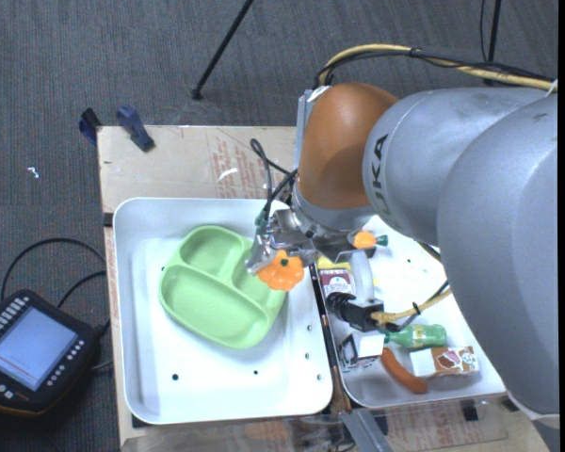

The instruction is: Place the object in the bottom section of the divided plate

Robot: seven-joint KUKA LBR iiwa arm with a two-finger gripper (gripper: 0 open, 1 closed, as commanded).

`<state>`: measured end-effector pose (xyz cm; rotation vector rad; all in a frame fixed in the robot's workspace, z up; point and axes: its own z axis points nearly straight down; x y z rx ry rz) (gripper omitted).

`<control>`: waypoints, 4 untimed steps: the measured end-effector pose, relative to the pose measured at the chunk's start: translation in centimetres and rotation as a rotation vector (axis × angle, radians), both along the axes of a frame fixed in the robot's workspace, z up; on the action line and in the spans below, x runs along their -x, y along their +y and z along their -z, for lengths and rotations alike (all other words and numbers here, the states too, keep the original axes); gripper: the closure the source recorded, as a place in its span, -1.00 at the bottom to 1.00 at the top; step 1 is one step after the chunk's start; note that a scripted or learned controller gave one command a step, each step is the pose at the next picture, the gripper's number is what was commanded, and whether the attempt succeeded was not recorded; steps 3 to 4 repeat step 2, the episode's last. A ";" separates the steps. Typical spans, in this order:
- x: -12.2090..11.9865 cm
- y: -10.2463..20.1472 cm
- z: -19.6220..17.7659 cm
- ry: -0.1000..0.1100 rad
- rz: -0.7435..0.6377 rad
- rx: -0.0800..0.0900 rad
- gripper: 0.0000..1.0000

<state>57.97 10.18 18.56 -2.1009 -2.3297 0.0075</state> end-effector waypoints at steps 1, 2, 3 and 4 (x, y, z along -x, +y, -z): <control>0.0 0.0 0.0 -0.001 0.000 0.000 -1.00; -4.6 -1.4 -0.1 -0.004 -0.228 -0.001 -1.00; -4.6 -1.4 -0.1 -0.004 -0.228 -0.001 -1.00; -4.6 -1.4 -0.1 -0.004 -0.228 -0.001 -1.00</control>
